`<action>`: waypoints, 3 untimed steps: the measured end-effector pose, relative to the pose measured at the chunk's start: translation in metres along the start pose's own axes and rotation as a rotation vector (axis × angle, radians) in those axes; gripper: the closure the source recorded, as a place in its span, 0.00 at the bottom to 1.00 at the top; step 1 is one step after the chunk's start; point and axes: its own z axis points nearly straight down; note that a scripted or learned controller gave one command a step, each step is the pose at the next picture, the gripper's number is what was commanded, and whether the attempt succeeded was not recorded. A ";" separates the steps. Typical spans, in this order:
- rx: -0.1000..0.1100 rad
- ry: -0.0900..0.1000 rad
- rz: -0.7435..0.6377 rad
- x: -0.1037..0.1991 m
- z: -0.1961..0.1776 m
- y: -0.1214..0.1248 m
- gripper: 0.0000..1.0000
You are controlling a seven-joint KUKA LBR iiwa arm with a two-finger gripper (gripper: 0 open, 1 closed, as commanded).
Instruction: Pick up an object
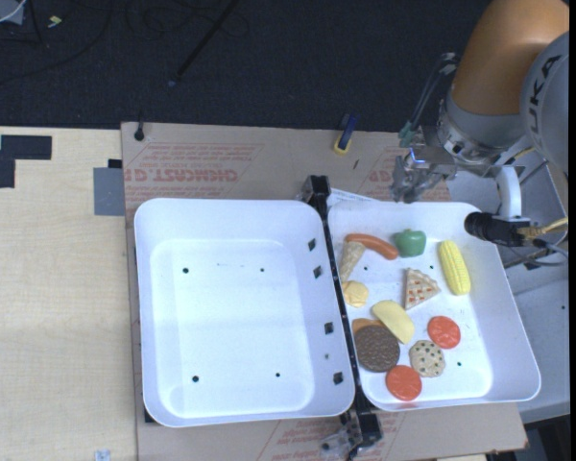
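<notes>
gripper: metal, grip unreadable, above right bin's far rim | just below it: glossy green pepper, ridged yellow corn, orange hotdog | farther: 2 flat red discs, speckled cookie

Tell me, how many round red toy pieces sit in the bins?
2, both in the right bin: one red round beside the cookie, another near the front wall.

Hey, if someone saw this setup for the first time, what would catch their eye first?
Probably the arm's orange band at the upper right, above the gripper at the right bin's far edge. Next, that bin's bright toy food: yellow corn, green pepper, chocolate cookie.
</notes>
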 end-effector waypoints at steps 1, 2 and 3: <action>0.006 0.003 -0.002 0.042 -0.103 -0.016 1.00; 0.000 0.003 -0.003 0.083 -0.270 -0.008 1.00; 0.022 0.002 0.000 0.116 -0.261 -0.075 1.00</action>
